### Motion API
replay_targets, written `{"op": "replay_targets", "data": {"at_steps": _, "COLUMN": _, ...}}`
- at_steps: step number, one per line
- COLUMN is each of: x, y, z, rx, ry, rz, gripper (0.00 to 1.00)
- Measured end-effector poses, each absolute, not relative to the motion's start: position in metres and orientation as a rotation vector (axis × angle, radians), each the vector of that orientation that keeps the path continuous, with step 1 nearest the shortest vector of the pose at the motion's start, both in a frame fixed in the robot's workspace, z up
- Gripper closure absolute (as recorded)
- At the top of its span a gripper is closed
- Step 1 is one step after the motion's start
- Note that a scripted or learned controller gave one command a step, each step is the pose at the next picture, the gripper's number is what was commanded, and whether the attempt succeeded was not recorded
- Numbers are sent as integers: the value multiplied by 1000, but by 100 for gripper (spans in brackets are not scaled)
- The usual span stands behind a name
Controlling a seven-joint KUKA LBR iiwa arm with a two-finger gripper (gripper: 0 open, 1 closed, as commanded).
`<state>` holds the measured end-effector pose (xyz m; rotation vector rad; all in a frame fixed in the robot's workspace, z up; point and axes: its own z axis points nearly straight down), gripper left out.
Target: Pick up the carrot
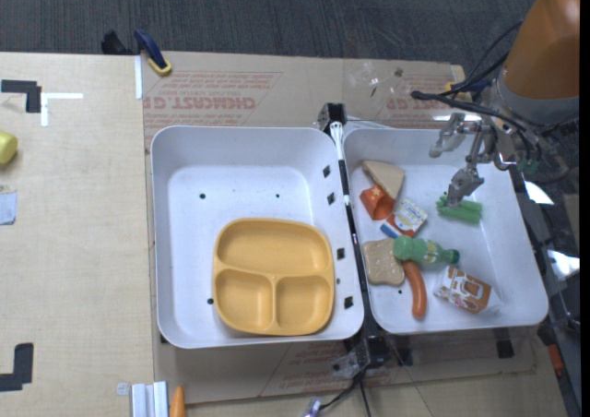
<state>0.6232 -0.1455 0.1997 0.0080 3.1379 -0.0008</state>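
The step in hand reads as the approach: the carrot is not yet grasped and the tool stands over a different item. Nearest the camera, at the front of the left bin [175, 221], a yellow divided plate [274, 274] lies flat with three compartments. In the right bin [516, 304], along its front, a red-orange sausage [417, 291] lies lengthwise, beside a small orange-and-white packet [464, 290] to its right and a slice of bread [383, 262] to its left; a green bottle [422, 251] lies on its side just behind them. Farther back, near the dividing wall, the carrot [374, 202], an orange piece with a darker tip, lies touching a small round printed packet [409, 217], with a tan wedge of cheese or bread [384, 178] just behind it. The gripper [460, 188] hangs at the far right part of the right bin, its tip just above or touching a green block-like toy [460, 210]; whether it is apart, together or clamped cannot be told from this view, and nothing is visibly held. In judgement, the next move calls for shifting the tool leftward across the bin to stand over the carrot, then descending with care, since the packet and wedge crowd it closely.
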Motion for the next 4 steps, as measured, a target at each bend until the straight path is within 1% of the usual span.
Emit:
{"op": "replay_targets", "data": {"at_steps": 1, "x": 617, "y": -101, "z": 108, "rx": 156, "ry": 3120, "rz": -4, "gripper": 0}}
{"op": "replay_targets", "data": {"at_steps": 2, "x": 580, "y": -42, "z": 193, "rx": 204, "ry": 3129, "rz": 1, "gripper": 0}}
{"op": "replay_targets", "data": {"at_steps": 3, "x": 547, "y": 9, "z": 192, "rx": 60, "ry": 3138, "rz": 1, "gripper": 0}}
{"op": "replay_targets", "data": {"at_steps": 4, "x": 526, "y": 80, "z": 192, "rx": -53, "ry": 3138, "rz": 2, "gripper": 0}}
